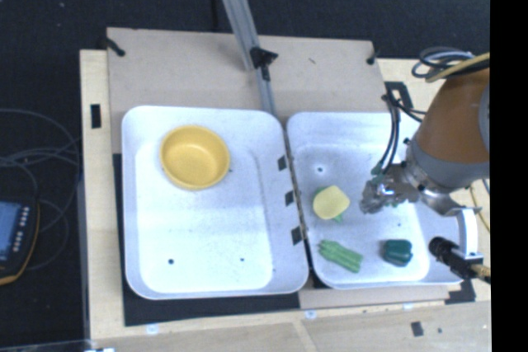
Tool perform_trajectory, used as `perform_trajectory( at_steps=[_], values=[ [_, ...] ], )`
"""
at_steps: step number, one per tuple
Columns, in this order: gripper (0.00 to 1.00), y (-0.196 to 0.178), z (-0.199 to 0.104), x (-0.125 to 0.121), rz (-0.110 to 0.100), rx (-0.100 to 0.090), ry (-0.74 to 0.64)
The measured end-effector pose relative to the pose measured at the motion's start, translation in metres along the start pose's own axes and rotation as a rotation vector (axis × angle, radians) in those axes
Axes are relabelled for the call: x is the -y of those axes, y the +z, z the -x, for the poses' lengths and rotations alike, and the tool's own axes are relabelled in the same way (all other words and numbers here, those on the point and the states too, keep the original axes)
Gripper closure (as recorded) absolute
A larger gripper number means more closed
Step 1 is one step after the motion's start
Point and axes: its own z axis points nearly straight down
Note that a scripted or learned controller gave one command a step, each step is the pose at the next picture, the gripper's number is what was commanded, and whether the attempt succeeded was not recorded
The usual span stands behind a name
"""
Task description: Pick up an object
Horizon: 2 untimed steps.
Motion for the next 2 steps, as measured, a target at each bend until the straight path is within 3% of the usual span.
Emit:
perform_trajectory(
  at_steps=[2],
  values=[
    [1.0, -0.029, -0.096, -0.028, -0.003, -0.002, -0.004]
  ],
)
